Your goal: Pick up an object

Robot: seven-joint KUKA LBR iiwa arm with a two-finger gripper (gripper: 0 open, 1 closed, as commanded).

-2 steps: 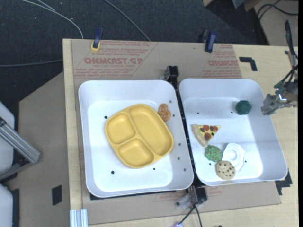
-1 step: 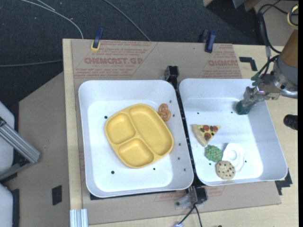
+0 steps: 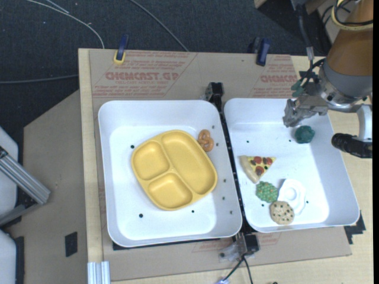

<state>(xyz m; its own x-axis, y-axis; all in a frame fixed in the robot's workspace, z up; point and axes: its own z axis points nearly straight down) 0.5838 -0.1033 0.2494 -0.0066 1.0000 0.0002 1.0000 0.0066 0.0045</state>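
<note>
My gripper (image 3: 294,118) hangs over the back of the right bin (image 3: 331,176), its fingers pointing down just left of a dark green round object (image 3: 305,134). Nothing shows between the fingers. Further forward in the same bin lie a pizza slice (image 3: 257,165), a green broccoli piece (image 3: 266,191), a white fried egg (image 3: 293,193) and a cookie (image 3: 282,212). In the left bin (image 3: 118,218) sits a yellow divided plate (image 3: 172,168), with a small pretzel (image 3: 205,139) at its back right edge.
The bins stand on a board (image 3: 183,70) held by blue clamps (image 3: 121,49) at the back. A black divider clip (image 3: 214,91) sits between the bins at the back. A black handle (image 3: 353,145) juts in at the right.
</note>
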